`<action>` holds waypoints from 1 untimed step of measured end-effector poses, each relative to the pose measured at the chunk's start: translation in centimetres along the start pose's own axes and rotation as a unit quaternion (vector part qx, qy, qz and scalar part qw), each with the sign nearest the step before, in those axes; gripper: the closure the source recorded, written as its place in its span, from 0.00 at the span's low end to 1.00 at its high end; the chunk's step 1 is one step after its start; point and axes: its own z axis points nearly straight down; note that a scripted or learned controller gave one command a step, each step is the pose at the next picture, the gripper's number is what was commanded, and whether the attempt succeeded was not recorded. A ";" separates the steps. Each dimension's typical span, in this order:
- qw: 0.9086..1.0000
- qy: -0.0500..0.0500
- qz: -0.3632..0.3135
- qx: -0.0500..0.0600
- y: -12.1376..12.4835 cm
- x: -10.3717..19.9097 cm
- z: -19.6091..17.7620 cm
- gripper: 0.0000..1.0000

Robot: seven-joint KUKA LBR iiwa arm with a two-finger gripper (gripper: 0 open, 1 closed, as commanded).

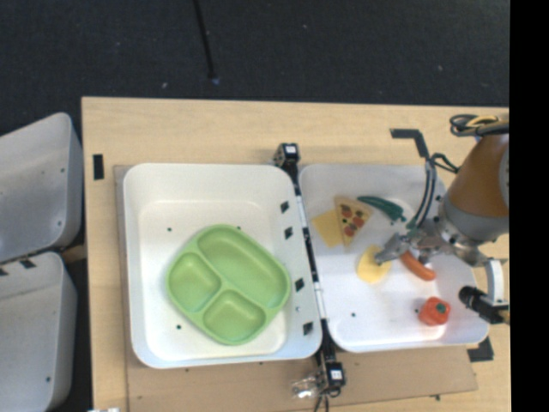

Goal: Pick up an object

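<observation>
On the bench (189, 131), the left bin (137, 230) carries a green divided plate (227, 283). In the right bin (386, 333), the arm (479, 191) reaches in from the right, and its end effector (396, 251) sits low over a round yellow piece (371, 269), just beside an orange sausage-like toy (419, 268); whether it is apart or together I cannot tell. A pizza slice (350, 219) lies partly on a yellow wedge (327, 227), a dark green piece (382, 206) just beyond. A red tomato (434, 312) rests near the bin's front right corner.
</observation>
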 end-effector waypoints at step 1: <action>1.000 -0.001 0.001 -0.003 0.1 -0.1 -1.3 1.00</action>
